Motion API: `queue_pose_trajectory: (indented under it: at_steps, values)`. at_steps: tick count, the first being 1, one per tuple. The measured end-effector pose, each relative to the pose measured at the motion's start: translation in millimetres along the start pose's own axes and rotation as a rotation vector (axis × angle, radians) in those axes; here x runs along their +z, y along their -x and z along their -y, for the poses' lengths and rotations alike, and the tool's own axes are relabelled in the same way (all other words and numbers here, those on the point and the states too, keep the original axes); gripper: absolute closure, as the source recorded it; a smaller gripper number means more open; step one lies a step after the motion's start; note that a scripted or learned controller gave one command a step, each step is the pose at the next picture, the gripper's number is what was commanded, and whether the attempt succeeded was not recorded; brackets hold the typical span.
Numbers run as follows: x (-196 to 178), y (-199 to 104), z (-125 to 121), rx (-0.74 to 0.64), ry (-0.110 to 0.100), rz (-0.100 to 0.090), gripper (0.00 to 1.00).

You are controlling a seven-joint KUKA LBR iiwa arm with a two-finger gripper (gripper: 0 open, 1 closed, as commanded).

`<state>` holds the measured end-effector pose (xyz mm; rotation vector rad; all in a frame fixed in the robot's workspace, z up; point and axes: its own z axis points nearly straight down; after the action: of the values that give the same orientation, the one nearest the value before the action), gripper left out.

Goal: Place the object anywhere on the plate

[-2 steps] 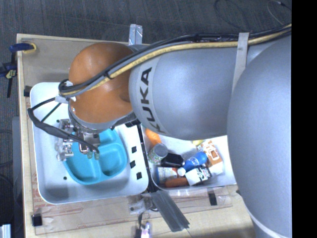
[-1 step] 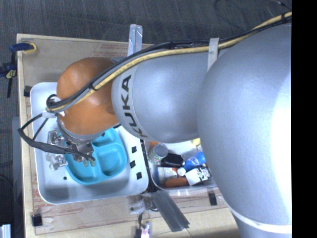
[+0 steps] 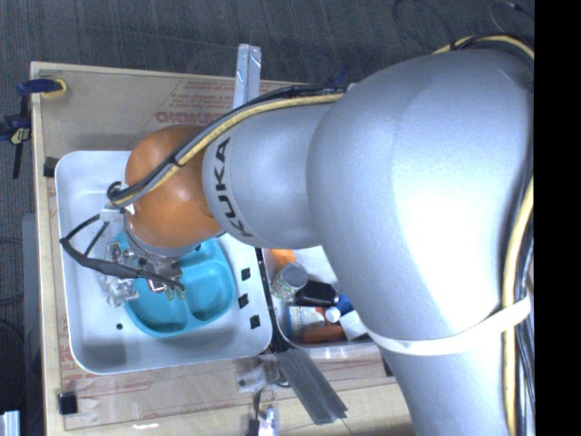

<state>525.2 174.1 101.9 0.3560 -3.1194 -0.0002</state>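
- From my remote station, the floor [image 3: 136,16] reads as dark grey carpet with a fine ribbed weave, running across the top and down the left edge.
- I see the bench [image 3: 100,89], a pale wooden board with faded red print, lying at a slight tilt in the frame.
- A blue clamp [image 3: 36,87] with a yellow tip grips the board's upper left corner; a second clamp [image 3: 13,135] sits just below it on the edge.
- Black cables [image 3: 427,7] loop on the carpet at upper right.
- Light is even and soft, with mild shadows.
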Motion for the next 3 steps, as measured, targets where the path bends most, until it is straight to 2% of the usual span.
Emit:
queue_pose_trajectory:
  at_steps: [1, 2, 3]
  values:
    - [-34.2, -15.9, 18.8, -0.009, 0.014, 0.005, 1.00]
    - [-52.8, -25.1, 28.3, -0.044, 0.026, 0.017, 1.00]
    - [-88.2, -24.1, -33.4, -0.050, -0.001, 0.003, 1.00]
